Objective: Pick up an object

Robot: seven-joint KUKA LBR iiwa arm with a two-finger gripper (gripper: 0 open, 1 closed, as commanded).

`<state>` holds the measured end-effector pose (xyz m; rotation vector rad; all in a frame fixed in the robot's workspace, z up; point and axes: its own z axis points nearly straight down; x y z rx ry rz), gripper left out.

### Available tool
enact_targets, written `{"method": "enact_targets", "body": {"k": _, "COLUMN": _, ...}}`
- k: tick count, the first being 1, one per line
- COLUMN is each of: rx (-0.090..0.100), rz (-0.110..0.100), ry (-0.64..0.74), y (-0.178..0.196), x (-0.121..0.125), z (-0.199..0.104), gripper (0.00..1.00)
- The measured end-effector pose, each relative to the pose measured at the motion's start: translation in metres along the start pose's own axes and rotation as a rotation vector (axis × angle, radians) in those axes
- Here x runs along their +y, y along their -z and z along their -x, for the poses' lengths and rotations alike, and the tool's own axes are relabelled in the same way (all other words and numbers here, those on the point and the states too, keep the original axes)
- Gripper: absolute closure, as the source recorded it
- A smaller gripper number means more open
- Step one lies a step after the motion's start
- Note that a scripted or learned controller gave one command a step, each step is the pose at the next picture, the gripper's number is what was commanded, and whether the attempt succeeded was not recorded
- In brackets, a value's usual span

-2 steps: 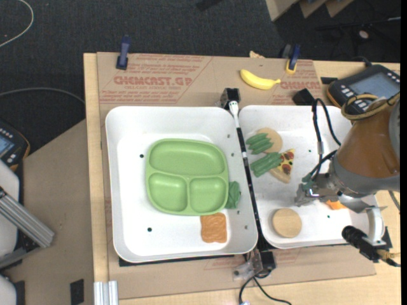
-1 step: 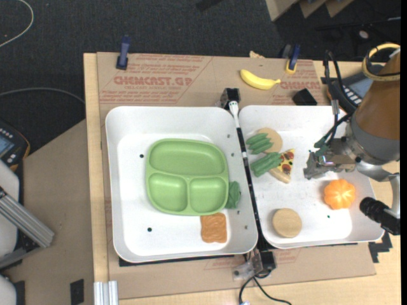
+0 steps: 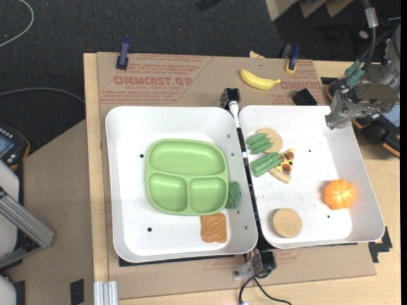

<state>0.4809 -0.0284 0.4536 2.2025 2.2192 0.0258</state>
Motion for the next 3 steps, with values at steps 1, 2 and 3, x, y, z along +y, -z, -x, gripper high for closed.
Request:
{"method": "enact_targets", "body": {"k": 1, "rx": 0.002, "rz": -0.009, "ry": 0.003, "y": 0.087, "x": 0.001, "z": -0.087, "gripper": 1.0}}
{"method": "enact_targets", "body": {"k": 2, "rx": -0.003, "rz": -0.036, "ry": -0.002, "y": -0.035, "x": -0.003, "z": -0.13, "gripper": 1.0}}
{"method": "enact_targets", "body": {"k": 3, "rx": -0.001, "rz": -0.018, "ry": -0.005, "y": -0.018, "x": 0.0, "z": -0.127, "gripper": 1.0}}
